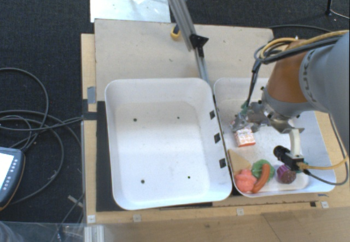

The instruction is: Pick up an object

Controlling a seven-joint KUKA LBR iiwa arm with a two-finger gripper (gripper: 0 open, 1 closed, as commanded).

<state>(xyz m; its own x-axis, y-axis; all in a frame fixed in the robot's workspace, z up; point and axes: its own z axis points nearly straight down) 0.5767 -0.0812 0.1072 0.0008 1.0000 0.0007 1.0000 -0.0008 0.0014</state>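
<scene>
My gripper [243,122] hangs low in the right bin [229,90], near its left side, just above a small orange and white box [245,137]. The box lies flat on the bin floor right below the fingertips. Toward the bin's front edge sit a tan wedge [237,159], a pink-red lumpy toy [245,180], a green piece [261,165], an orange carrot-like stick [262,177] and a dark purple ball [286,174]. The grey arm with its orange band [284,79] reaches in from the right and covers the bin's back right part.
The left bin [158,142] stands beside the right one, sharing a wall with black clips [216,137]. A grey pole [183,13] slants across the back of the bench. Cables [317,167] trail over the right bin's right side.
</scene>
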